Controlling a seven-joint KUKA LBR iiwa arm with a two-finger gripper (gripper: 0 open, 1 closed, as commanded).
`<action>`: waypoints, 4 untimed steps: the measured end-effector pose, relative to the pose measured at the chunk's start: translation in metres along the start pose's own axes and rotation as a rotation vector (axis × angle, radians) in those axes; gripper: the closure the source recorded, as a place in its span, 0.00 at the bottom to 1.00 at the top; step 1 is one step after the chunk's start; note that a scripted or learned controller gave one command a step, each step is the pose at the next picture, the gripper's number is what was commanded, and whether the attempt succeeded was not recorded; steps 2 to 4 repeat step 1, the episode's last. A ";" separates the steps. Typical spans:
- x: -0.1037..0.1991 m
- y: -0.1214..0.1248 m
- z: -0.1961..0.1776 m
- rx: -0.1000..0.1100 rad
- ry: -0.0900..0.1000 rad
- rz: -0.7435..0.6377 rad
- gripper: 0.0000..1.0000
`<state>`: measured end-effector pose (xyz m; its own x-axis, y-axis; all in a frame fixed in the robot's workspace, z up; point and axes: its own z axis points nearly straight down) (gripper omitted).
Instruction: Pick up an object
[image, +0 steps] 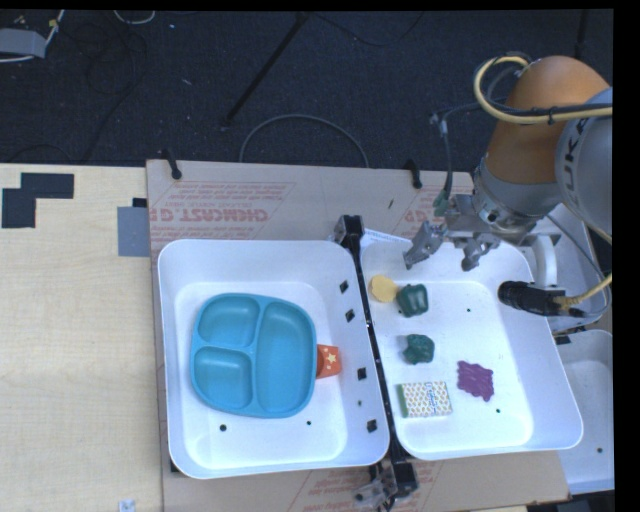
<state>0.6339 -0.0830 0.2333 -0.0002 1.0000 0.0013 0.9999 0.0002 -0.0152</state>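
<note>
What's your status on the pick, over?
Pincer open, above right bin's far edge, holding nothing. Nearest targets: yellow piece, green pepper. Nothing in the way.

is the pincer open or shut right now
Open. The two-finger pincer hangs above the far edge of the right white bin, its fingers spread apart with bare gap between them and nothing held.

Occluded and cropped items

The orange block (329, 360) is partly covered by the blue plate (254, 354) at its right rim. The arm (560, 110) is cropped at the right edge.
</note>
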 end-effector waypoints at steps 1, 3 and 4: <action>0.000 0.002 -0.008 -0.014 -0.001 -0.002 0.00; 0.000 0.002 -0.008 -0.014 -0.001 -0.002 0.00; 0.000 0.002 -0.008 -0.014 -0.001 -0.002 0.00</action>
